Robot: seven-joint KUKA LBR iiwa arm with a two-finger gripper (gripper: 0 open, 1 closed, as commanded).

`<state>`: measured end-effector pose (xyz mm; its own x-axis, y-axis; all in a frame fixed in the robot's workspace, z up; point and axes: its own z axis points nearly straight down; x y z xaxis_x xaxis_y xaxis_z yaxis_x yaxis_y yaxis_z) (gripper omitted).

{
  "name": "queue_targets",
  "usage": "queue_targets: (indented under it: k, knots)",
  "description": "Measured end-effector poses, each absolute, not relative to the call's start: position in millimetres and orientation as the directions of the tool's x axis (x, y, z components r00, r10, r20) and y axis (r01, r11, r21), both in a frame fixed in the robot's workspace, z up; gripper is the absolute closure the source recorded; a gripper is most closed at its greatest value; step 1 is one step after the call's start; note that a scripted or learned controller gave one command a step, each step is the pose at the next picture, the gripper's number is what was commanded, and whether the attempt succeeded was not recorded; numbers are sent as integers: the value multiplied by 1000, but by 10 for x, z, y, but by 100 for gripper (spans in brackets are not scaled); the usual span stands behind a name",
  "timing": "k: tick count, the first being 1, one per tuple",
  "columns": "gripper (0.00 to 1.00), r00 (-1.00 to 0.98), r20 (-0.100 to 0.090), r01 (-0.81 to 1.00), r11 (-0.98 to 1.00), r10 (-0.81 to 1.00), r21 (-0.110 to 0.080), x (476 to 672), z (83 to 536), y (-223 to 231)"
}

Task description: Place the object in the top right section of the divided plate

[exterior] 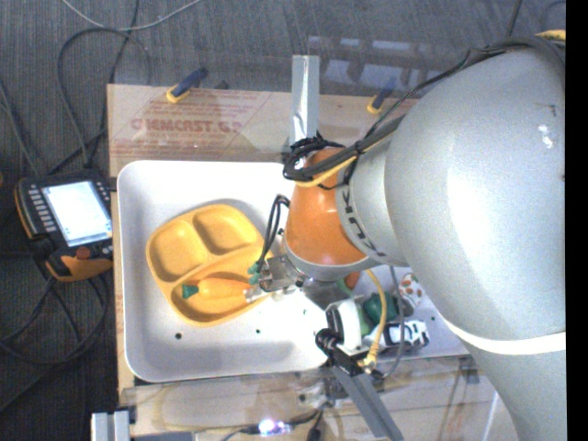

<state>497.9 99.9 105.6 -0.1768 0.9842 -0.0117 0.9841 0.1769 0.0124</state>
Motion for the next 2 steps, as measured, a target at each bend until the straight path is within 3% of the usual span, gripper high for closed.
queue_targets:
  k: [1, 2]
  knots:
    - [0, -189, -7, 982, 189, 982, 6, 4957, 1056, 1050]
    - [100, -182, -9, 983, 182, 983, -2, 4948, 1083, 1029]
